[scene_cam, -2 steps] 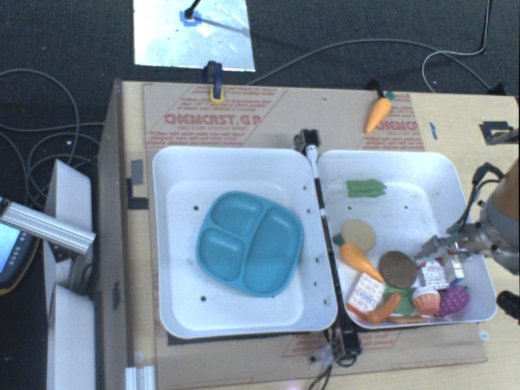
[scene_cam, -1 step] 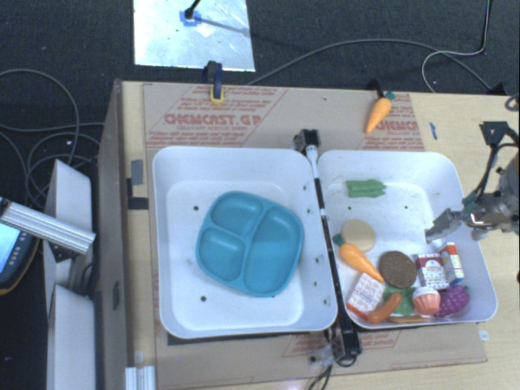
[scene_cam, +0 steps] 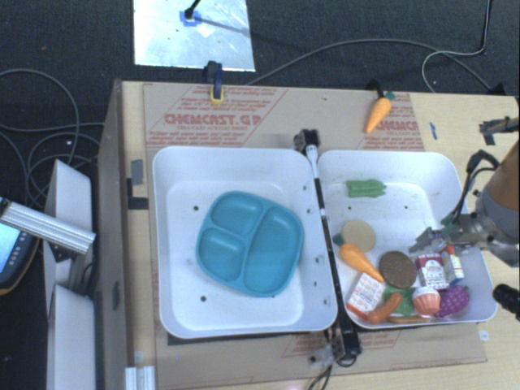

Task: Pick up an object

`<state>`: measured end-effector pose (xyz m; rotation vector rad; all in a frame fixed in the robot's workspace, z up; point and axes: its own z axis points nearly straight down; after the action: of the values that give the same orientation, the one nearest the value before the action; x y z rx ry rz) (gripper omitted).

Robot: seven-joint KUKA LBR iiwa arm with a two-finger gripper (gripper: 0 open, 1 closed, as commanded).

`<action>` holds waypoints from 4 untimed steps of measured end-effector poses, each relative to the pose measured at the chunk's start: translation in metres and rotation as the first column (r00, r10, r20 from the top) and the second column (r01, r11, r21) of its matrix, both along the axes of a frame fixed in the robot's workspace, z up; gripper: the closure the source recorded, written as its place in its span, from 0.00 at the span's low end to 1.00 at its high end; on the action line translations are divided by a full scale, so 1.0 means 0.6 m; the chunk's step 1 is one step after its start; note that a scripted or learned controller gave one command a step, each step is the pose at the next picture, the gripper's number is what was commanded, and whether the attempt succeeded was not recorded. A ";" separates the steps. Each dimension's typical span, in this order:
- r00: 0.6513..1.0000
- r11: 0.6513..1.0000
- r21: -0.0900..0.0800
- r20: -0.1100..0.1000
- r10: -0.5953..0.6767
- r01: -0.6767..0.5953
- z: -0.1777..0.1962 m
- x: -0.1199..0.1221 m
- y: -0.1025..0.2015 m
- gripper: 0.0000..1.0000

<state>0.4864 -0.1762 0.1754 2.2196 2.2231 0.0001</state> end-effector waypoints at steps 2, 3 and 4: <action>1.000 1.000 -0.002 0.005 0.002 -0.002 0.071 0.002 0.008 0.00; 1.000 1.000 0.000 -0.001 0.000 0.000 -0.052 -0.001 0.003 0.00; 1.000 1.000 0.000 0.000 0.001 -0.001 -0.101 0.000 0.021 0.00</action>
<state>0.4864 -0.1638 0.1150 2.2188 2.2237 0.0003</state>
